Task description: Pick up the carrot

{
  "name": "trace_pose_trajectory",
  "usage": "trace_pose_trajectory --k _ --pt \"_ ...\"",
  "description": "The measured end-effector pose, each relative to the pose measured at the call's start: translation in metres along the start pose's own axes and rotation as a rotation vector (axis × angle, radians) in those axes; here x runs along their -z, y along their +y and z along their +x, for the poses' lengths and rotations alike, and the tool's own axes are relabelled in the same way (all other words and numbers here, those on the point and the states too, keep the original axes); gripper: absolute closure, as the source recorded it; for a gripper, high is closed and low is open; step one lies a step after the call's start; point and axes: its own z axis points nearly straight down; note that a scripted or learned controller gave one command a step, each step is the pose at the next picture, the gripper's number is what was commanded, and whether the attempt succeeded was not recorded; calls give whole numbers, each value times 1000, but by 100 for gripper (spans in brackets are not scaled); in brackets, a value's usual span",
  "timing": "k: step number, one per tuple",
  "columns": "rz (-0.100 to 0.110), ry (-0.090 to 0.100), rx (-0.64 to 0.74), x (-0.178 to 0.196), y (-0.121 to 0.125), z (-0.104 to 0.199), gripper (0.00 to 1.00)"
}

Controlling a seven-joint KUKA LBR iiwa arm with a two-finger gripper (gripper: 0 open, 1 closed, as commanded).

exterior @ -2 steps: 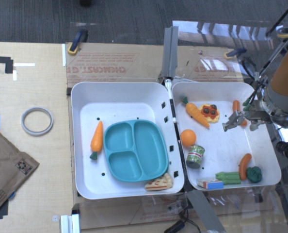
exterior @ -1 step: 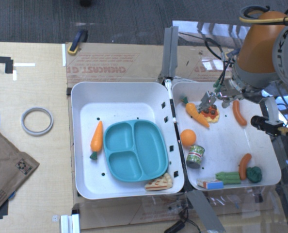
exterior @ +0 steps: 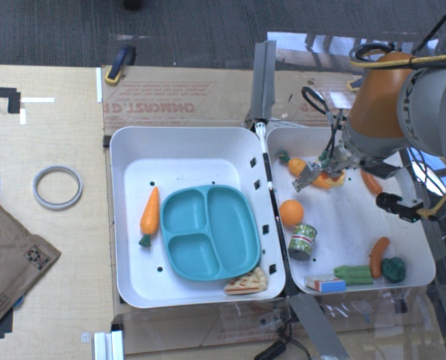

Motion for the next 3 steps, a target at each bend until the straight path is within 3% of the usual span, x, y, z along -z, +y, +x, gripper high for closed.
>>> trace_pose_trajectory --k 1,2,3 --pt "-5 -7 -4 10 0 -3 100" --pt "11 4 -84 92 29 66 100" --pt "11 4 -84 91 28 66 0"
